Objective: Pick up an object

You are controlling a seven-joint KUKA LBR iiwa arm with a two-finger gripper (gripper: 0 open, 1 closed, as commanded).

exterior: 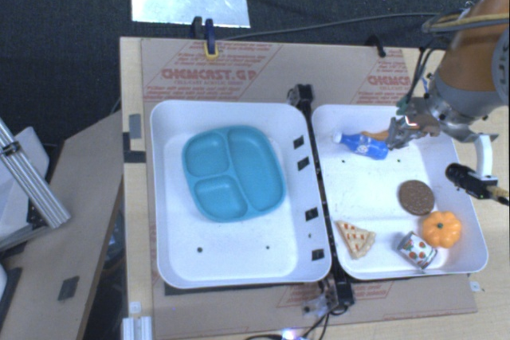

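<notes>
My gripper (pixel 397 134) hangs low over the back of the right bin (pixel 358 195), reaching in from the right. Just to its left lies a blue bottle (pixel 362 145) on its side, with a small orange item (pixel 374 135) behind it, right beside the gripper tip. Toward the front of the same bin are a round brown cookie (pixel 416 197), an orange pumpkin (pixel 441 228), a small patterned can (pixel 417 249) and a wedge of pizza (pixel 355 237). I see nothing lifted from the bin floor.
The left bin (pixel 171 251) holds a blue divided plate (pixel 233 173). A black divider with clips (pixel 312 179) runs between the two bins. Bare white floor lies in the middle of the right bin.
</notes>
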